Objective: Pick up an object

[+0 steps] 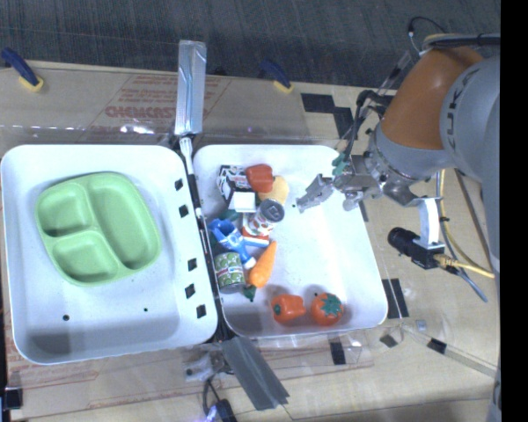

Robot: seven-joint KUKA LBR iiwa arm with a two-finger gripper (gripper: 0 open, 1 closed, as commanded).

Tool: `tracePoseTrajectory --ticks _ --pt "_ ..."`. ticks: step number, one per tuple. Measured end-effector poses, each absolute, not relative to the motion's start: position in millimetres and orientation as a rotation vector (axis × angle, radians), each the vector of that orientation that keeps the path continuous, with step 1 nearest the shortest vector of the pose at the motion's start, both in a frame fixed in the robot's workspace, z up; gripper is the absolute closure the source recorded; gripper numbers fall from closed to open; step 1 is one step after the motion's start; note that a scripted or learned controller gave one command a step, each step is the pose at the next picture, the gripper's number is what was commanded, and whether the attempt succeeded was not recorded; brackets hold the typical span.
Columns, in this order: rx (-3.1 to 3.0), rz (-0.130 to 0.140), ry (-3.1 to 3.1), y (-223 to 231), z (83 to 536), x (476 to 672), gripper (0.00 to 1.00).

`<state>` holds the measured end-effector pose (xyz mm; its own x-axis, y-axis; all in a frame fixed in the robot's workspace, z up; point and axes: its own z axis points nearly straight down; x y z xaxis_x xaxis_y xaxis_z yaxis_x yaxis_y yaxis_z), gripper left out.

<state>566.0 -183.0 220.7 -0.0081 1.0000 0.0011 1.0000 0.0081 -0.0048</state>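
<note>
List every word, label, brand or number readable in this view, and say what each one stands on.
None can be read outright.
Red print on the cardboard sheet behind the bins: several lines, too blurred to read.
Label on the green can in the right bin: too small to read.
Black-and-white package near that bin's back: markings too small to read.

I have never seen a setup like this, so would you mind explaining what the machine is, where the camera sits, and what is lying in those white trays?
This is one robot arm, grey with an orange band, reaching in from the right. A single fixed camera looks down on the bench at a slant. The arm's hand hovers over the right bin; nothing shows between its fingers. That bin holds a heap of toy food and small packages along its left side, including a carrot, a can and two orange-red vegetables near the front. The left bin holds a green divided plate.
</note>
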Motion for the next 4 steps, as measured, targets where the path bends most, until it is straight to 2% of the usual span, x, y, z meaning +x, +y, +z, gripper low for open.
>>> tracePoseTrajectory --ticks 1,2,3,4 --pt "-2.162 -0.019 -2.299 -140.8 147.8 588.0 0.00" --pt "-2.188 -0.032 -2.279 -140.9 140.9 589.0 0.00" --pt "-2.024 0.001 -2.400 -151.3 113.4 555.1 0.00" --pt "-1.864 0.001 -2.527 -128.3 92.3 532.9 0.00"
